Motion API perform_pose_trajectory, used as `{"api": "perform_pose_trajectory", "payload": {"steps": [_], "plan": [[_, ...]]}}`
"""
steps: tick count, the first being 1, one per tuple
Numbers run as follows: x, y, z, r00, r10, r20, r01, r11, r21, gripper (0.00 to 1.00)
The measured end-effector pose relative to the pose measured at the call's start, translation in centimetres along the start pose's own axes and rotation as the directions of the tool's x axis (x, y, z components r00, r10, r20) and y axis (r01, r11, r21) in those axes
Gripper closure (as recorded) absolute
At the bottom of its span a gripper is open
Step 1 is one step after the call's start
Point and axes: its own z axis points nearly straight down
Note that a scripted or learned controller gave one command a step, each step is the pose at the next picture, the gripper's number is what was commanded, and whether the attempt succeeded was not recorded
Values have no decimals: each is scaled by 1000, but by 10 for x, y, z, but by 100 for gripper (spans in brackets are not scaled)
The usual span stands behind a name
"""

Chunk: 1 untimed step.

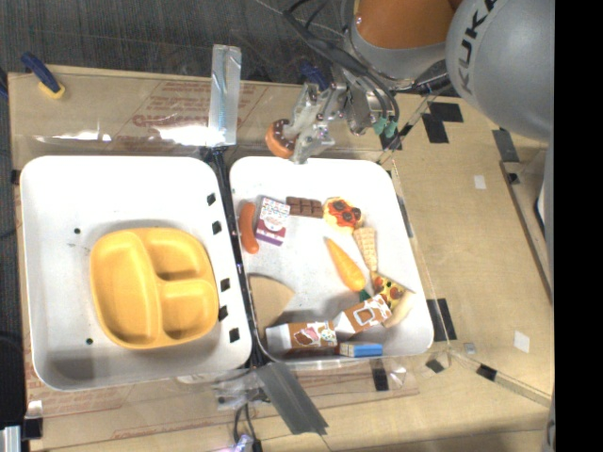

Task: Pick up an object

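Doughnut (pixel 279 137) beside jaws (pixel 311 139), above right bin (pixel 400 217).

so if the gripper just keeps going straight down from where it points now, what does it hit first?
Probably the far rim of the right bin: the gripper hangs over that edge, beside a donut-like toy. Depth is unclear.

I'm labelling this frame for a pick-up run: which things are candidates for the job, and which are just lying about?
Job:
gripper, above the right bin's far rim
carrot
sausage
chocolate bar
small carton
bottle

Lying about:
yellow tray in the left bin
blue clip on the bench
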Motion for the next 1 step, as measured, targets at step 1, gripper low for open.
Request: {"api": "perform_pose_trajectory", "payload": {"steps": [1], "plan": [[0, 0, 2, 1000, -1, -3, 1, 1000, 0, 0]]}}
